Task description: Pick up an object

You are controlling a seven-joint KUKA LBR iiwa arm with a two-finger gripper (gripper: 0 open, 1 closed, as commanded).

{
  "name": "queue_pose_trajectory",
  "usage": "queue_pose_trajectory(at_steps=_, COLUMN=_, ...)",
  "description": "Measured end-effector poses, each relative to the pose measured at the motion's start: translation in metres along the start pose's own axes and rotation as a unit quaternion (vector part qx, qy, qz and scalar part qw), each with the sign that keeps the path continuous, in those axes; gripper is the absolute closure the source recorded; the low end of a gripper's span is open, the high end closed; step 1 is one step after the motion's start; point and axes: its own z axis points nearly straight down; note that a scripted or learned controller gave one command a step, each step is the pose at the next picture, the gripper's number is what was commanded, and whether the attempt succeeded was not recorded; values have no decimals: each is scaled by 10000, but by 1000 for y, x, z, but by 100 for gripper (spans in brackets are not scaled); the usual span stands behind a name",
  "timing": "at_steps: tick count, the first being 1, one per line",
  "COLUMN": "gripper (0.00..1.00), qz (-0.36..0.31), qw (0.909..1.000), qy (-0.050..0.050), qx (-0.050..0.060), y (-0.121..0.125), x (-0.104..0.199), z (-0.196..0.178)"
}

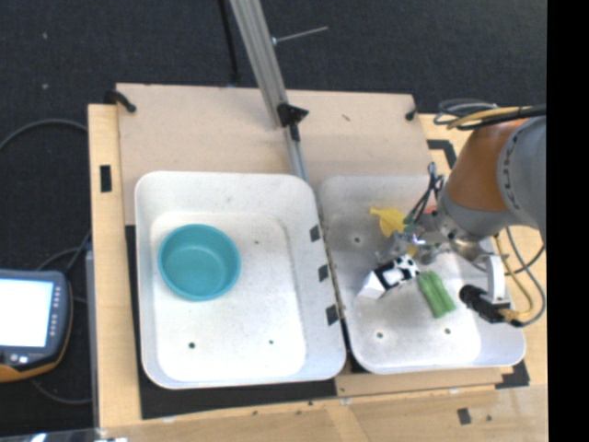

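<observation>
Two white bins sit side by side on the bench [212,127].

Left bin [267,339]: one teal bowl [198,261], upright, in the bin's left half and well apart from everything else. The rest of the floor is bare.

An aluminium rail [262,44] slants down from the top toward the gap between the bins.

Right bin [405,343]: three small things are clustered near the middle.
- Black-and-white object [396,272], furthest left, with its white part on the left side.
- Yellow piece [386,216], near it on the far side.
- Green oblong [435,296], just beside it to the right, lying at a slant.

The gripper [419,244] hangs over the cluster, between the yellow piece and the black-and-white object. Whether it is spread or closed cannot be told from this angle, and nothing shows as held.

Judgement: all three look light and rigid. The green oblong seems the best candidate, taken across its short width near the middle.

The cluster is tight, so a descent may nudge the neighbours. The near part of the right bin offers bare floor, and the bin walls stand clear of the cluster.
</observation>
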Motion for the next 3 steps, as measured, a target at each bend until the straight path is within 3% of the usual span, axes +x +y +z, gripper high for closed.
queue_pose_trajectory(at_steps=1, gripper=100, qz=25, qw=10000, qy=8, qx=-27, y=1, x=0, z=-12)
queue_pose_trajectory(at_steps=3, gripper=100, qz=-28, qw=10000, qy=11, qx=-40, y=5, x=4, z=-108)
